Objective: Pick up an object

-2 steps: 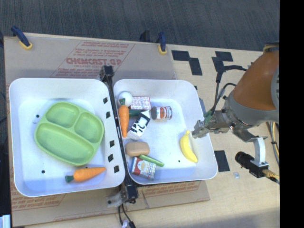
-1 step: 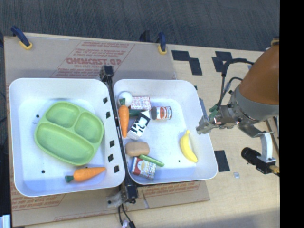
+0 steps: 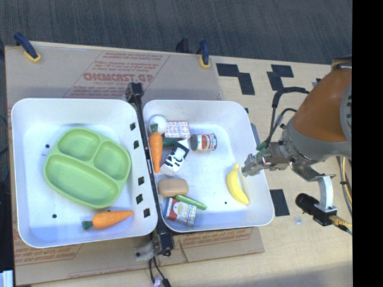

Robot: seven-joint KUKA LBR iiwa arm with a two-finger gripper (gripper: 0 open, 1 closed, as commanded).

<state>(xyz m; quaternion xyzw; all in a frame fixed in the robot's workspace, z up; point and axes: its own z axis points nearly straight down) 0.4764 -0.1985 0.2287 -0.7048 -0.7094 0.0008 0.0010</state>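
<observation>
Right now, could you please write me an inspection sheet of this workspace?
Surface: bench with printed cardboard, two white bins side by side.
Job's things: right bin holds banana, carrot, small can, several small packages.
Clutter: left bin holds green divided plate and second carrot.
Grippers: gripper over right bin's right rim, near the banana; jaws unclear.
Cables: black cable by the arm.
Surroundings: blue clamps at the bench's far edge.
</observation>
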